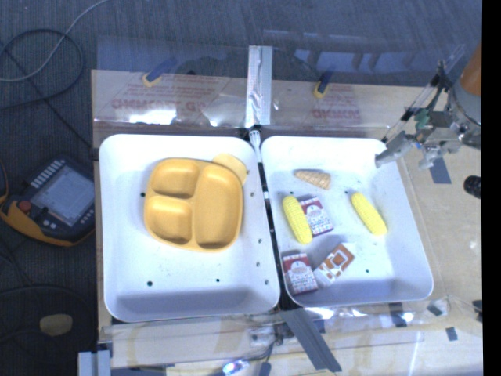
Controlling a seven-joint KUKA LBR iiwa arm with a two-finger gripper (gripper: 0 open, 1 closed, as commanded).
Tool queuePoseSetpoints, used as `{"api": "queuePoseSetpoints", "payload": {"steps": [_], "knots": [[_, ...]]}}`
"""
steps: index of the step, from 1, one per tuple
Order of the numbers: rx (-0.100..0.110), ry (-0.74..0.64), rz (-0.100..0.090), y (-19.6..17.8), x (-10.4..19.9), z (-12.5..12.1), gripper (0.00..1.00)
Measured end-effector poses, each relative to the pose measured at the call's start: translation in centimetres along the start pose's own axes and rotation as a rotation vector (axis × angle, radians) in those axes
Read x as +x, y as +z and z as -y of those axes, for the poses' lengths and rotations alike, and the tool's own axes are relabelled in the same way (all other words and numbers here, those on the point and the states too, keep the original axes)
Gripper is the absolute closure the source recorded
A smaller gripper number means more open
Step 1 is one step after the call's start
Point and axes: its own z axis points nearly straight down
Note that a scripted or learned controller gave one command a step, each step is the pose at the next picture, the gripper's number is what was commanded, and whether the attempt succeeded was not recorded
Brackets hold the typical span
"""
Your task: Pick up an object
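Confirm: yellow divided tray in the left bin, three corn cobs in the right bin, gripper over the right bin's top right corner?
Not quite. The camera view shows two corn cobs in the right bin, not three. The rest holds: the yellow divided tray lies in the left bin, and the gripper is over the right bin's top right corner.

I saw the arm (470,77) cut off by the right edge, only a sliver of its orange band showing. The gripper (407,143) was too small and cluttered for me to read. A pale yellow round thing (232,164) lay mostly hidden behind the yellow divided tray (194,202). The print on the small red-and-white packets (316,214) was too fine to make out.
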Motion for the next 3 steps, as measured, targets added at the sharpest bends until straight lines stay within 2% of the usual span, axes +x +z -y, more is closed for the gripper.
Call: {"api": "queuePoseSetpoints", "payload": {"steps": [1,2,3], "knots": [[0.002,0.218,-0.002,12.2,3.2,-2.5,0.00],[0.002,0.338,-0.001,11.1,0.6,-0.5,0.00],[-0.005,0.207,-0.009,16.4,1.3,0.0,0.00]]}}
